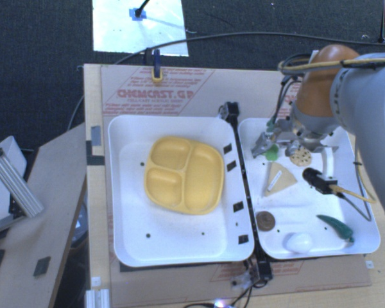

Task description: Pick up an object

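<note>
While the arm (356, 85) leans over the right bin (372, 233), its gripper (294, 140) sits low at that bin's far end, hold indeterminate from here. Left bin (125, 191): yellow divided plate (183, 174). Nearest candidates: green piece (269, 151) and perforated cookie (300, 154). Recommend centring on one item, clear of the other, before closing.
</note>
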